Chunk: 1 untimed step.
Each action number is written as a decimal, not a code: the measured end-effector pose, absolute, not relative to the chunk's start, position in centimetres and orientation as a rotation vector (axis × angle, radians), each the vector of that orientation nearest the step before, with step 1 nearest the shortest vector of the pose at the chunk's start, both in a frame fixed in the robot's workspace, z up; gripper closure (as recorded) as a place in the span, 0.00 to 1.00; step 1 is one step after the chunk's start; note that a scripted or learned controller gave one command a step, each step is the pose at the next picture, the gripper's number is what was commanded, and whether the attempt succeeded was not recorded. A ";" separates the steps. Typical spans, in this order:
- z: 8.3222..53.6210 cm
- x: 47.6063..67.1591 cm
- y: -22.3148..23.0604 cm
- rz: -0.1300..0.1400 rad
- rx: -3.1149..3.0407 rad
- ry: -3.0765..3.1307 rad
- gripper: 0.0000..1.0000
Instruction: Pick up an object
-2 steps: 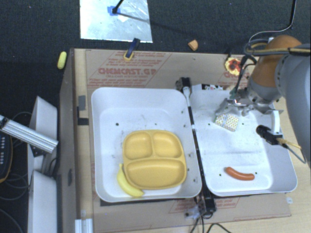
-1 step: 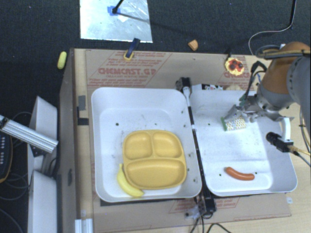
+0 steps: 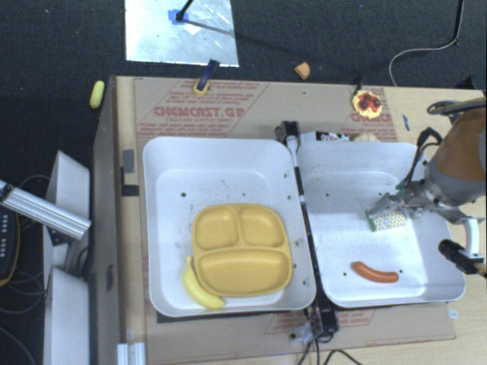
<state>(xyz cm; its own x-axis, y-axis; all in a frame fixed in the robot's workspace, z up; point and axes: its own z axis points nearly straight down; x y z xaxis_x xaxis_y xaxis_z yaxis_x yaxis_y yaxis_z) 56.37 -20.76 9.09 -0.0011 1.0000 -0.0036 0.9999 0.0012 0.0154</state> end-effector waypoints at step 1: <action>10.7 50.8 -20.7 0.001 2.220 2.221 0.00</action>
